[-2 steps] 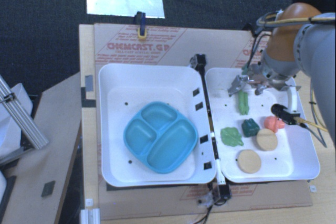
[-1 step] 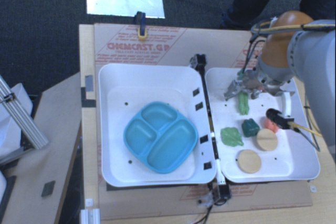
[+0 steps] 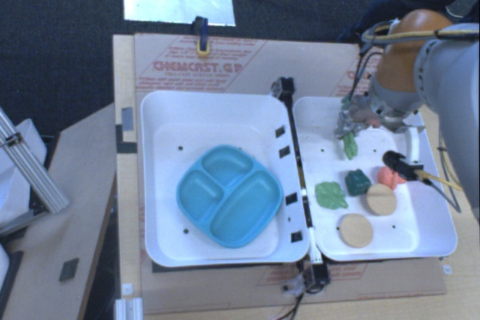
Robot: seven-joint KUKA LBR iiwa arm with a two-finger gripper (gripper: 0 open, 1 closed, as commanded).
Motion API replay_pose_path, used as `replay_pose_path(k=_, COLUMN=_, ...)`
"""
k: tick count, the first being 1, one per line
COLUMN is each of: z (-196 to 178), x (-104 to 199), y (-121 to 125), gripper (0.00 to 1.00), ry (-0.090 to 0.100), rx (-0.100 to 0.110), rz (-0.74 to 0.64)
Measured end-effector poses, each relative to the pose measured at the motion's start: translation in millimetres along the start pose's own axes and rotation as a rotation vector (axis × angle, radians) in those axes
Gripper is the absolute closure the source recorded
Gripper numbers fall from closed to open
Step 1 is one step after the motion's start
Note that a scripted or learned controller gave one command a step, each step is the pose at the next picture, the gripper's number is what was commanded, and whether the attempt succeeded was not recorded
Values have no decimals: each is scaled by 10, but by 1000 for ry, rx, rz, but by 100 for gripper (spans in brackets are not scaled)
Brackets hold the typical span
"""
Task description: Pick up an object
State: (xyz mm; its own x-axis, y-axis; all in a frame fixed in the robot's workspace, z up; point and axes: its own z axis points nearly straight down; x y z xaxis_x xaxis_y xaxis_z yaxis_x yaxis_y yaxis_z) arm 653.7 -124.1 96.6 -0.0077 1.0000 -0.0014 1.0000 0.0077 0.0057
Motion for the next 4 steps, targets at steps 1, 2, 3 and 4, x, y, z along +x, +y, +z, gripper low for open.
replay_pose_path(k=1, z=-473, x=71, y=-16, gripper=100, ry=1, rx=0, rz=2)
replay_pose_path(k=2, z=-1111, x=58, y=-49, gripper=100, ry=0, rx=-2, rz=2)
replay_pose_path(k=3, z=-1554, x=57, y=-31, gripper=100, ry=0, rx=-1, rz=2)
replay_pose_path(k=4, z=-1512, x=612, y=-41, gripper=100, ry=3, rx=4, rz=-2)
